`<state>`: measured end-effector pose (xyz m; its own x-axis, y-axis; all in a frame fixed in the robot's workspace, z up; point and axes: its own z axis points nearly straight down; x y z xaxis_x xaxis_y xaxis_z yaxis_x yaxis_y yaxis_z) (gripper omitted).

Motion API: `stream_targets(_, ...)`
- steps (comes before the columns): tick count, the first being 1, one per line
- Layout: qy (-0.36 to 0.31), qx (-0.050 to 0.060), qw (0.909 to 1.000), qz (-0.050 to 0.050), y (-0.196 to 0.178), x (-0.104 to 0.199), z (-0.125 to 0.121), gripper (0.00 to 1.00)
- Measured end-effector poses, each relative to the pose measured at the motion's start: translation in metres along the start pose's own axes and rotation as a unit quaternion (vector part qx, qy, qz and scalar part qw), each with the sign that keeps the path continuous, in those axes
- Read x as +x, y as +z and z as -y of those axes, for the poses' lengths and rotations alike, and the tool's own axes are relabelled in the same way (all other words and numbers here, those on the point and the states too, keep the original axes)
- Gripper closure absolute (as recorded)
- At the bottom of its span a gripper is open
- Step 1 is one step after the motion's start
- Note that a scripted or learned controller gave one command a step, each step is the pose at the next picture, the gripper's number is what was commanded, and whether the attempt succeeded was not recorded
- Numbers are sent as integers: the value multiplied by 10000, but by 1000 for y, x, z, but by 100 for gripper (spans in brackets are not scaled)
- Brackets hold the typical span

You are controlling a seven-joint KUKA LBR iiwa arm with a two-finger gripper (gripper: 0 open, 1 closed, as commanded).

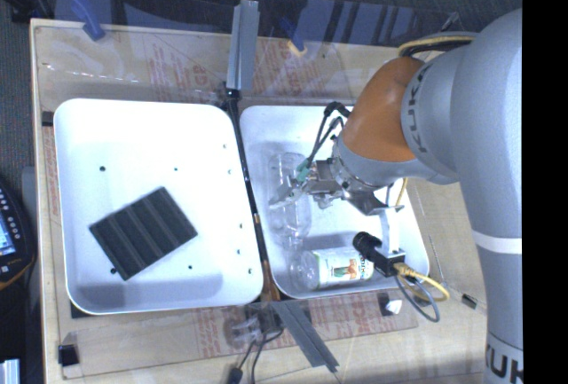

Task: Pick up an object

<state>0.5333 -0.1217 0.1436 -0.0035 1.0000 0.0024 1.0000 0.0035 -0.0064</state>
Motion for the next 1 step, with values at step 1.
stream_targets(1,919,-18,9958,3,41,-57,-57,0)
